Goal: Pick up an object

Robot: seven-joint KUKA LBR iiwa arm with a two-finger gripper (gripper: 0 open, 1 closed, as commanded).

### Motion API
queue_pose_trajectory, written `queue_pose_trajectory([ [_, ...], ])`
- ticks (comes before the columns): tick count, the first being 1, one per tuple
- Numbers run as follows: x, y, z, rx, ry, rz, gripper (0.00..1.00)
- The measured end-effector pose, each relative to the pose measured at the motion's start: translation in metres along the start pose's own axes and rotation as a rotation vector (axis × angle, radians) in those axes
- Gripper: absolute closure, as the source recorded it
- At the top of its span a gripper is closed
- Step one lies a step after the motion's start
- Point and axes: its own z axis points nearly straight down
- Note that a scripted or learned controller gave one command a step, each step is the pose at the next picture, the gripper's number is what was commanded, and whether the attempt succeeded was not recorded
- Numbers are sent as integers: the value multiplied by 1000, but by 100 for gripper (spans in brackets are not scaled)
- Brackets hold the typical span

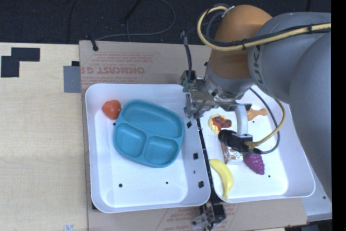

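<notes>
Arm: the grey arm (286,57) comes in from the right, its orange band (238,35) bulging over the far end of the right bin.
Gripper: the gripper (195,108) sits low at the far part of the divide between the two bins, just beside the near-centre wall of the right bin.
Gripper state: open or closed, I cannot tell; the wrist body covers it from this angle.
Right bin: the right bin (284,173) has the clutter, and the objects to pick are mostly here.
Banana: a yellow banana (223,175) lies at the near left of the right bin, close along the centre wall.
Grapes: a purple grape bunch (255,163) lies just right of the banana, apart from it.
Red-and-yellow piece: a flat red-and-yellow item (220,123) lies just right of the gripper, nearest of all to it.
Orange piece: a small orange drumstick-shaped item (255,113) lies farther right, by the wrist.
Left bin: the left bin (140,186) holds two things.
Plate: a blue divided plate (148,132) takes the middle of the left bin, lying flat.
Tomato: a red-orange round tomato (111,109) sits at the plate's far left corner, touching or nearly touching its rim.
Under it all: both bins rest on a brown cardboard sheet (135,59).
</notes>
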Motion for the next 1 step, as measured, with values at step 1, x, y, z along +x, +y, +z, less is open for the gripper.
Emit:
queue_pose_trajectory([
  [1,52,7,10,1,0,0,100],
])
